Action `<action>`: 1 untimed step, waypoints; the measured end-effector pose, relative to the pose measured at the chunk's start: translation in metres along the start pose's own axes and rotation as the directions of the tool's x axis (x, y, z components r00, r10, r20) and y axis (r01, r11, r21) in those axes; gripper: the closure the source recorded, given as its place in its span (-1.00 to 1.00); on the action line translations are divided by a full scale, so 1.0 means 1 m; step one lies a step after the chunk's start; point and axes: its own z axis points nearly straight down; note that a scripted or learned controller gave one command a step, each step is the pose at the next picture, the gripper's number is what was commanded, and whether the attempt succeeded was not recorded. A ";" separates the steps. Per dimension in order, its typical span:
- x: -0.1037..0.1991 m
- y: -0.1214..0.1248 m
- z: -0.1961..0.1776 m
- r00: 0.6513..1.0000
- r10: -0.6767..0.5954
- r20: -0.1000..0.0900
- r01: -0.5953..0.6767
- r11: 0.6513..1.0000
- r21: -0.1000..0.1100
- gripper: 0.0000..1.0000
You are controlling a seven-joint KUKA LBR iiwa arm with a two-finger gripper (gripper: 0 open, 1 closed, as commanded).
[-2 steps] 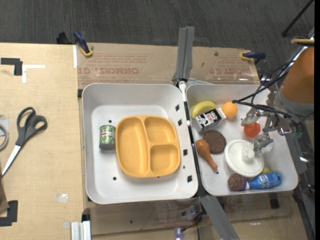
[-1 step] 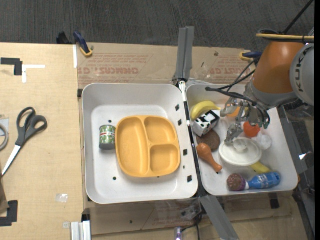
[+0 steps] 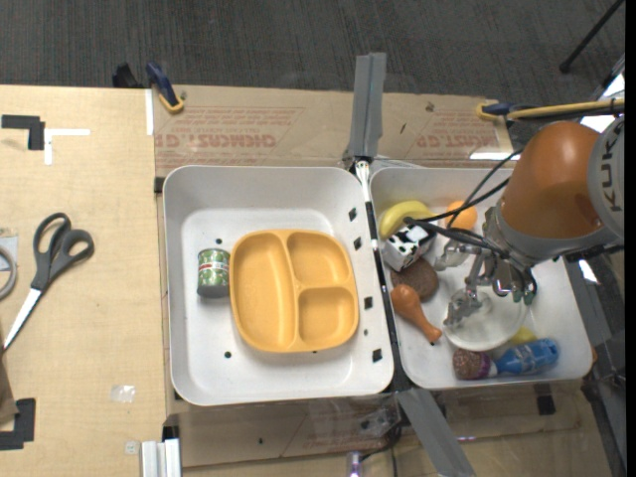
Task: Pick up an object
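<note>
Gripper: fingers low in the right bin; whether open or closed cannot be told. Candidate objects: clear bowl directly beneath the fingers, drumstick toy beside them, blue bottle just beyond. Risk, judged: fingers slipping off the bowl's smooth rim; crowded neighbours getting nudged.

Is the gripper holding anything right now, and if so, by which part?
Cannot be told. The gripper hangs in the right white bin over a clear round lid-like piece, but no object shows between its fingers.

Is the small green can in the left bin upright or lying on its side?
On its side. The green can shows its long labelled side, beside the yellow divided plate.
</note>
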 end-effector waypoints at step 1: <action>0.038 0.012 -0.004 0.997 0.079 0.018 -0.079 0.997 -0.002 -1.00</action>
